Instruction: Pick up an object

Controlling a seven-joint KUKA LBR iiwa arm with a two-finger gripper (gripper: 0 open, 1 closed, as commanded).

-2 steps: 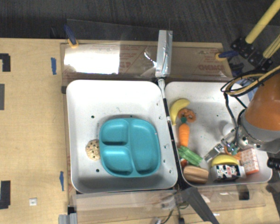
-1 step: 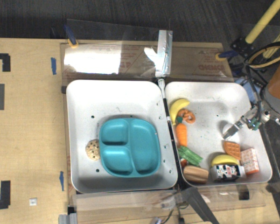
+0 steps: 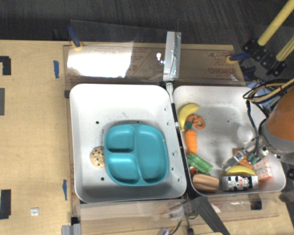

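- Where the gripper (image 3: 246, 155) hangs low over the near right part of the right bin (image 3: 220, 104), everything else lies to its left or just below it; whether its fingers are spread or closed I cannot tell, and nothing shows plainly between them.
- Far left of the gripper, in the left bin (image 3: 120, 94), a speckled tan cookie (image 3: 97, 156) touches the left edge of a teal tray (image 3: 135, 153) with three compartments.
- Left of the gripper and farther back, a yellow banana (image 3: 187, 112) curves beside a small orange piece (image 3: 198, 122).
- Left of it, an orange carrot (image 3: 191, 142) points toward the near side, with a green vegetable (image 3: 200, 162) just past its near end.
- Left and nearer, a tan bread roll (image 3: 206, 182) rests by the near wall.
- Just below the gripper lies a small yellow banana-like piece (image 3: 240, 170), touching or nearly so (the nearest thing to the fingers).
- Just nearer than that, a white bottle (image 3: 239, 182) lies on its side, black and red marks on its label, too small to read.
- Right of it sits a small white carton (image 3: 263, 172) with red print, unreadable too.
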